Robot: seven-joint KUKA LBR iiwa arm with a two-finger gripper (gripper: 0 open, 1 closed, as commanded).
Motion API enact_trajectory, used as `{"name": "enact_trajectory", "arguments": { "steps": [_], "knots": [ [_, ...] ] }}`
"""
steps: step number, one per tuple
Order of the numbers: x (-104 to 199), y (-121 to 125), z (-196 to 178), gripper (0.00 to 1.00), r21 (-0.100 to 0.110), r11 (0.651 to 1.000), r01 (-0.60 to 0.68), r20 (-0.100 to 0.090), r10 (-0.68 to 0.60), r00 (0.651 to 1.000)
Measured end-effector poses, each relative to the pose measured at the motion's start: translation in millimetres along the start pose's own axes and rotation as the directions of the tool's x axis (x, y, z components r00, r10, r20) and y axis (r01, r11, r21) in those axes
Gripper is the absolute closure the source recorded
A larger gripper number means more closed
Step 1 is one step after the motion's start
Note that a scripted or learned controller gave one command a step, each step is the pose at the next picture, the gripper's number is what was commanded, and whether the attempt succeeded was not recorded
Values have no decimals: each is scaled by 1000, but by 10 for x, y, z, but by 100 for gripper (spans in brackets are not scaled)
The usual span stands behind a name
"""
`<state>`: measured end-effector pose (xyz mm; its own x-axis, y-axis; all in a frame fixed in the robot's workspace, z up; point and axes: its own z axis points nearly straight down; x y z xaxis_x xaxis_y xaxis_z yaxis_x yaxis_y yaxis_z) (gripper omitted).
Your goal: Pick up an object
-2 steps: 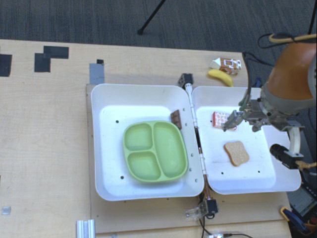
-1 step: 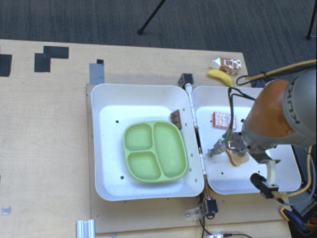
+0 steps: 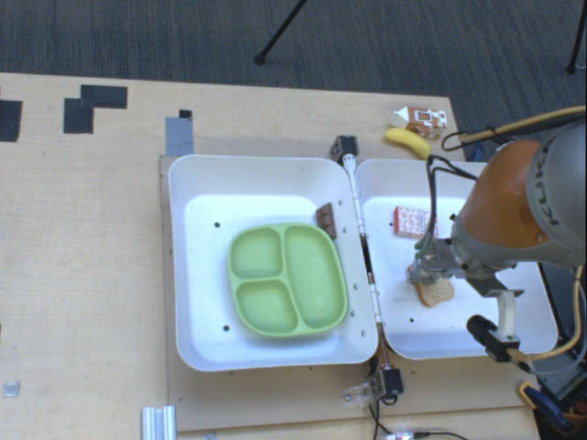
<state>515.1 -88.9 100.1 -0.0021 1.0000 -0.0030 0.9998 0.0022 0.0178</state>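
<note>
My gripper [image 3: 426,274] hangs low in the right bin [image 3: 404,337], straight over a tan bread-like piece [image 3: 437,292] that lies on the bin floor. The arm's orange band and grey wrist cover the gripper from above. A small red and white packet [image 3: 411,221] lies further back in the same bin. In the left bin [image 3: 193,273] rests a green divided plate [image 3: 288,279], and a small brown piece [image 3: 326,215] sits by that bin's right wall.
Behind the right bin, on the bench, lie a yellow banana [image 3: 407,141] and a small orange and white toy [image 3: 424,116]. Black cables run over the arm and along the bin's right side. A metal clip [image 3: 345,147] sits at the divider's far end.
</note>
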Motion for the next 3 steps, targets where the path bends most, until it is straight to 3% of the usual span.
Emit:
{"name": "enact_trajectory", "arguments": {
  "steps": [1, 2, 3],
  "knots": [
    [687, -29, -852, 100, 14, 1000, 3, -4, -3, 1000],
    [682, -32, -849, 0, 15, 1000, 2, -4, -2, 1000],
    [16, -285, -3, 0, 17, 1000, -1, -2, 1, 1000]
  ]
}}
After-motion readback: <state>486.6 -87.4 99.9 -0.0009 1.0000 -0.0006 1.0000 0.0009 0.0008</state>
